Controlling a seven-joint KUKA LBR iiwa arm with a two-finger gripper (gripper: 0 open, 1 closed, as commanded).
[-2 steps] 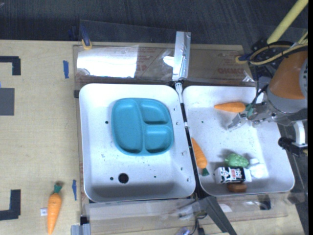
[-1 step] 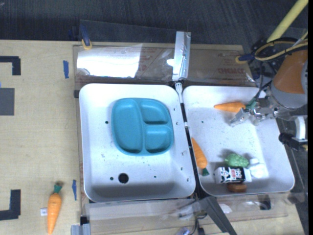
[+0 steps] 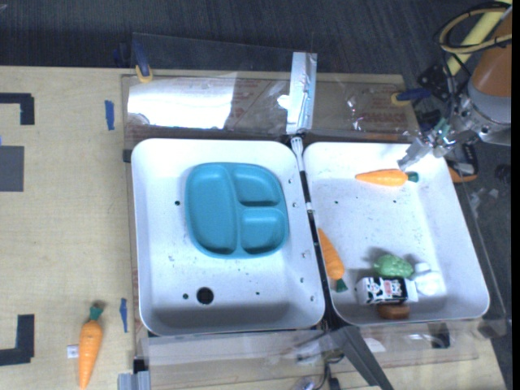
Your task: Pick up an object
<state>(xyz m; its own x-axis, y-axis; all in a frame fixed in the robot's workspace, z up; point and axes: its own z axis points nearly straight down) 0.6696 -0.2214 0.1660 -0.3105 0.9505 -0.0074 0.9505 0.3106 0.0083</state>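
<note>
Nearest the camera, at the view's 7 o'clock corner, a toy carrot point(image 3: 89, 344) lies on the wooden bench point(image 3: 57, 218), outside both bins, its green top pointing to 12 o'clock.

At 2 o'clock in the view, the gripper point(image 3: 422, 149) reaches in over the far right corner of the right bin point(image 3: 463, 242), below the arm's orange band point(image 3: 493, 75). It is too small and cluttered to tell whether it is open or closed, or whether it grips anything. Just at its 7 o'clock an orange carrot point(image 3: 380, 178) lies flat on the bin floor, with its green end point(image 3: 413, 177) toward the gripper and its point toward 9 o'clock. Contact between the two cannot be made out.

Further out in the same bin, a second carrot point(image 3: 331, 257) rests along the left wall, slanting toward 5 o'clock. At the bin's 6 o'clock edge sits a cluster: a green toy point(image 3: 394, 265), a black-and-white carton point(image 3: 384, 289) just below it, and a white object point(image 3: 428, 283) beside them at 3 o'clock.

Across the divider, the left bin point(image 3: 154, 185) holds a blue divided plate point(image 3: 238, 208) near its middle, and a small black disc point(image 3: 205, 296) at the plate's 7 o'clock, well apart from it.

Behind both bins, at 12 o'clock, clear plastic sheeting point(image 3: 219, 104) lies on the bench.
</note>
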